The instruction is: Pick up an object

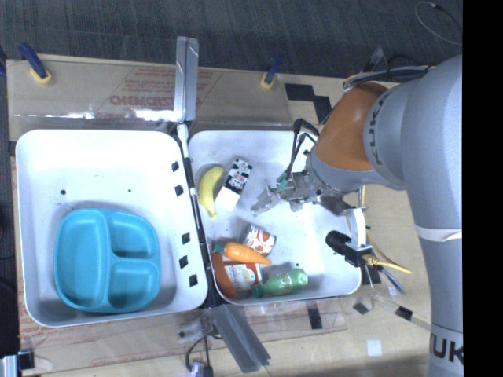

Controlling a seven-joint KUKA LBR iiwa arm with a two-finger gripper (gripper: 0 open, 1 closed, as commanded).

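- Over the middle of the right bin (259, 144), the pincer (267, 197) is seen hanging at the end of the grey arm (409, 132), which is reached in from the right.
- Whether the pincer is spread or pressed together cannot be told from this slant.
- Just left of the pincer, a yellow banana (208, 188) is laid near the bin's left wall, with a small black-and-white carton (238, 174) beside it.
- Toward the near edge of the same bin, a carrot (245, 252) is laid across an orange pouch (236, 276), and a red-and-white packet (261, 239) is set just above the carrot.
- A green bottle (281, 282) is laid on its side just beside the pouch, at the bin's near wall.
- A blue divided plate (106, 258) is held in the near half of the left bin (94, 171).
- Both bins are carried side by side on the tabletop (94, 85).
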